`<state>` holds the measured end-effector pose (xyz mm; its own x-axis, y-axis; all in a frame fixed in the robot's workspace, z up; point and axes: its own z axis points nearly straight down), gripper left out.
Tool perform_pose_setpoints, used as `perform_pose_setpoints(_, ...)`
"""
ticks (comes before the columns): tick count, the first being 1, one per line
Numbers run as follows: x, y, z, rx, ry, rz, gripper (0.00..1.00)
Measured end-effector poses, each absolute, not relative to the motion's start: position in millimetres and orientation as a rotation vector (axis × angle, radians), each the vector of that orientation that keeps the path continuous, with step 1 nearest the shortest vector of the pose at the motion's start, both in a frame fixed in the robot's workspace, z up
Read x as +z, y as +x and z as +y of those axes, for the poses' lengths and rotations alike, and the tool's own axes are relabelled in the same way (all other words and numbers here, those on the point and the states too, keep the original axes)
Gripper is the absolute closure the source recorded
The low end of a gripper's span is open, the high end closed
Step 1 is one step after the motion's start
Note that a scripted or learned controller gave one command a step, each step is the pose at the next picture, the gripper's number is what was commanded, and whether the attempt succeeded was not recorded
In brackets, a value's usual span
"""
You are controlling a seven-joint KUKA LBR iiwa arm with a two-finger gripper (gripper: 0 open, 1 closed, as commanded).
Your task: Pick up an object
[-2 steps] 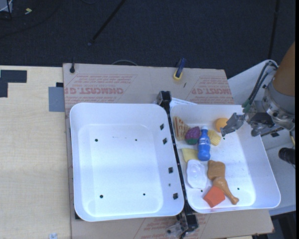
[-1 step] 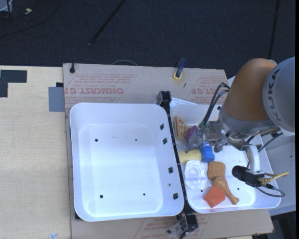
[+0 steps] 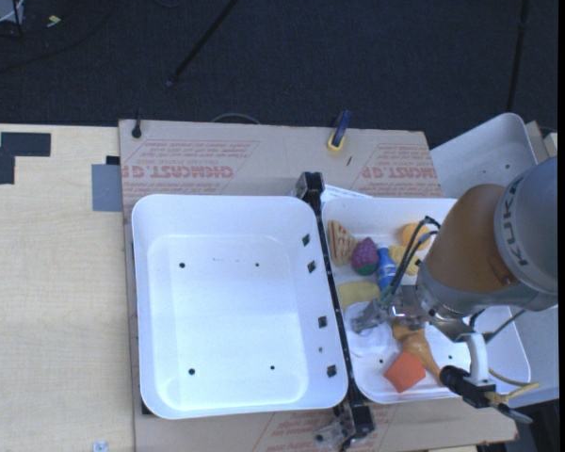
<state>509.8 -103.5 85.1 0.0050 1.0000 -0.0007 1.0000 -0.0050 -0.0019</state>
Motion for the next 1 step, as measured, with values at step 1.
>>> perform_pose_setpoints(1, 89.5, 612.0, -120.9, -0.006, -2.224, -2.227, 0.00)
